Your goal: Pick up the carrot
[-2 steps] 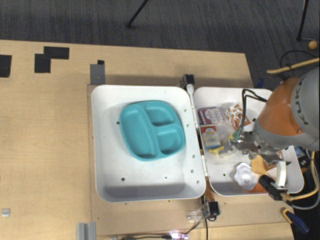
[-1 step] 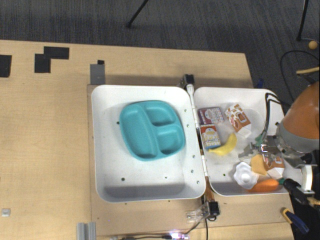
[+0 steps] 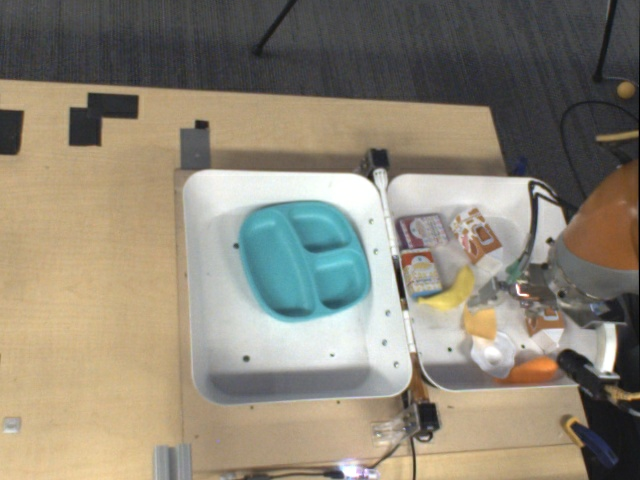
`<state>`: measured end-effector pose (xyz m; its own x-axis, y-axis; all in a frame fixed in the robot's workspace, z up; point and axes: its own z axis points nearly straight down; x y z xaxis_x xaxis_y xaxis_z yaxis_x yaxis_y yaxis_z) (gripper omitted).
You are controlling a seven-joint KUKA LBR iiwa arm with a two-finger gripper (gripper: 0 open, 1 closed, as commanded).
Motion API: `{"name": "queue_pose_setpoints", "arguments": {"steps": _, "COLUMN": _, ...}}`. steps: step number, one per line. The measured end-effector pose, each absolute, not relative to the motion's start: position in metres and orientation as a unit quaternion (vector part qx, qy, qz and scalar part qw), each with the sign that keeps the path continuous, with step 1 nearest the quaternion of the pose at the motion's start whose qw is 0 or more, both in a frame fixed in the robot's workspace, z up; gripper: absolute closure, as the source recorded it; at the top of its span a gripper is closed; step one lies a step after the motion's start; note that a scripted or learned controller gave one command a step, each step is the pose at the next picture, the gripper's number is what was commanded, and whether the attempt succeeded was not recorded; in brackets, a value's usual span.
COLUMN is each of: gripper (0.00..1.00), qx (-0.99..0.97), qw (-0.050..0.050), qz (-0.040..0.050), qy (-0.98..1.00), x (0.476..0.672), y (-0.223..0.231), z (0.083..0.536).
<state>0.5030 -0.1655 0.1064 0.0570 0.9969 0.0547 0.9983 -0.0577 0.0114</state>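
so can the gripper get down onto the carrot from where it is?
Probably yes. The carrot lies uncovered at the right bin's near wall, the gripper just above it in view. A white object touches its left end and may crowd a finger.

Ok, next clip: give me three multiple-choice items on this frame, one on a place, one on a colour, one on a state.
1. Where does the carrot lie?
A. on the divided plate
B. near the front edge of the right bin
C. on the bench

2. What colour is the divided plate in the left bin?
A. red
B. teal
C. black

3. Is the carrot off the bin floor?
A. no, it lies there
B. yes, lifted
C. it hangs over the plate

Key: 1 B, it lies by that bin's front wall; 2 B, the plate is teal; 3 A, it rests among the other items.
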Motion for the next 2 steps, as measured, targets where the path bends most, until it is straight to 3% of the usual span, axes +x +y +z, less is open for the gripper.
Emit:
{"name": "queue_pose_setpoints", "arguments": {"steps": 1, "gripper": 0.0, "qx": -0.663, "qw": -0.005, "qz": -0.0036, "qy": -0.748, "x": 0.491, "y": -0.131, "z": 0.087}}
{"name": "queue_pose_setpoints", "arguments": {"steps": 2, "gripper": 0.0, "qx": -0.548, "qw": -0.006, "qz": -0.0025, "qy": -0.837, "x": 0.492, "y": -0.109, "z": 0.088}}
